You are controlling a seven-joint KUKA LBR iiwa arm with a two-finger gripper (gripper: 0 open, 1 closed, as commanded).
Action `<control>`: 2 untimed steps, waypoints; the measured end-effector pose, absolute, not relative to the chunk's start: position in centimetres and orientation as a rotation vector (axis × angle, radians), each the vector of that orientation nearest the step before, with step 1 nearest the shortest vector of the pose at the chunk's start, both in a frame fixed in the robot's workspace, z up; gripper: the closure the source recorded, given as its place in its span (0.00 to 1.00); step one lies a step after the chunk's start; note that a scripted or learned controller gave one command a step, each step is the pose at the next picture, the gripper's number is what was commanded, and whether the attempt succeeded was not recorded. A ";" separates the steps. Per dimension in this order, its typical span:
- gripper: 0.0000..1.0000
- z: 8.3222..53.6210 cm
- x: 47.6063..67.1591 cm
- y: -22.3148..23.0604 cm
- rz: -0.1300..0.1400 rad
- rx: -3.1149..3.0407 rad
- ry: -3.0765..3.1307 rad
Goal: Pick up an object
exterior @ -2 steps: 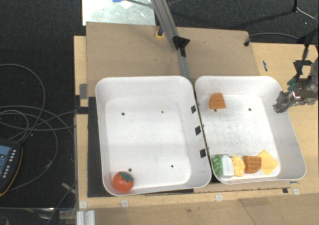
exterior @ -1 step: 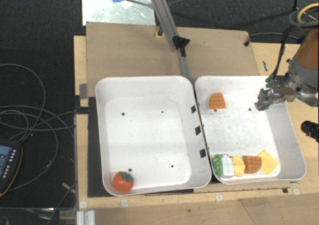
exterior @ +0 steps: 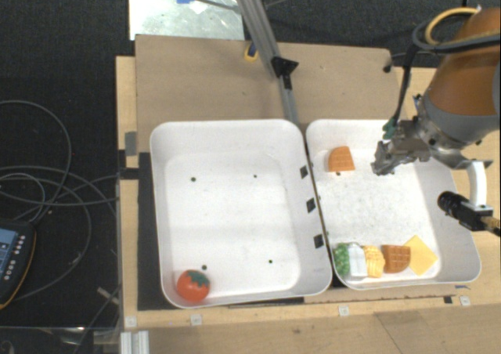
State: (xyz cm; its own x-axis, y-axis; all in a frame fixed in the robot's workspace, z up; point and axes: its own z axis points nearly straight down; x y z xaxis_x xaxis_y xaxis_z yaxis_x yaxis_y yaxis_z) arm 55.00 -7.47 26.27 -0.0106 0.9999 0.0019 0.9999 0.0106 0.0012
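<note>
A small orange bread-like piece (exterior: 340, 160) lies near the back of the right bin (exterior: 391, 204). Along that bin's front edge sit a green and white vegetable piece (exterior: 346, 258), a yellow corn piece (exterior: 373, 261), a brown waffle-like piece (exterior: 396, 258) and a yellow cheese wedge (exterior: 421, 254). A red tomato (exterior: 192, 285) rests in the front left corner of the left bin (exterior: 227, 211). My gripper (exterior: 384, 163) hangs over the right bin's back right part, just right of the orange piece and apart from it.
A slanted grey pole (exterior: 262, 23) crosses above the back of the bins. Cables (exterior: 47, 180) and a handheld pendant (exterior: 12, 254) lie on the floor at the left. A black fitting (exterior: 462, 210) juts in at the right bin's right rim.
</note>
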 end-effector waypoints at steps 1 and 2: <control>1.00 26.7 56.3 -1.6 -0.006 -2.209 -2.235; 1.00 25.4 56.6 4.0 -0.003 -2.207 -2.233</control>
